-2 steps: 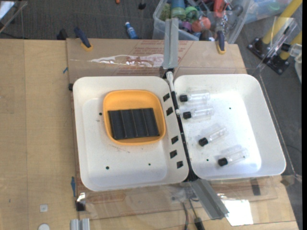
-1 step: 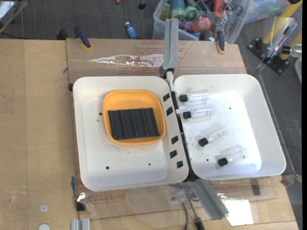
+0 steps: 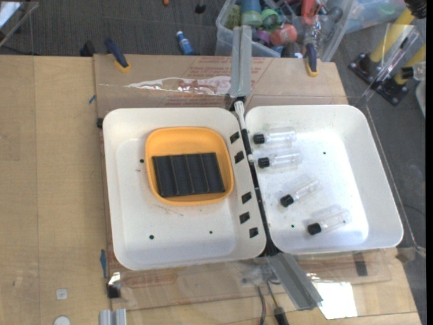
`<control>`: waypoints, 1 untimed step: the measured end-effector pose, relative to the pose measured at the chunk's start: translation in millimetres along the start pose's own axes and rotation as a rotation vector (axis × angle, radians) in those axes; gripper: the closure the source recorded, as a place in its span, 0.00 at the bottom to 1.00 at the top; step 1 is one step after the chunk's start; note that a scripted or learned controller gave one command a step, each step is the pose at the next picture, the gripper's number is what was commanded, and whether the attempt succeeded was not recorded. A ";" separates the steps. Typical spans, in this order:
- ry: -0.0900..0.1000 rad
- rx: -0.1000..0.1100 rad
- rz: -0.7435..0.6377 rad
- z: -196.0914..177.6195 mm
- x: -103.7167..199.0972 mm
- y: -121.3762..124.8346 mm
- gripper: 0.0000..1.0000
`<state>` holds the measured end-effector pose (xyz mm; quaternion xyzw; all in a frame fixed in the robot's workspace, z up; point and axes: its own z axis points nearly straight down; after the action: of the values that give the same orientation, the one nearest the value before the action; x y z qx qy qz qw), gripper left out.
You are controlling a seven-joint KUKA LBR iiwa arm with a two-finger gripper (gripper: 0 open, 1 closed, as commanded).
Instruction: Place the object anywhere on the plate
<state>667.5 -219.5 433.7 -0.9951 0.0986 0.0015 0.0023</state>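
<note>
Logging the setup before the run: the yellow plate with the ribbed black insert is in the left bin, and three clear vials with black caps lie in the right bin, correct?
Not quite: the camera view shows four clear black-capped vials in the right white bin, not three. The yellow plate with its ribbed black insert does sit in the left white bin.

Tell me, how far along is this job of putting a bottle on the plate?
Nothing looks done yet. The orange plate in the left bin carries only a dark ridged block. All four clear bottles lie in the right bin. Every step remains.
</note>
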 end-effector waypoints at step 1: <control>0.003 0.000 -0.003 -0.4 0.4 -1.2 1.00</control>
<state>668.0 -218.4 434.1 -0.9953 0.0969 -0.0001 0.0023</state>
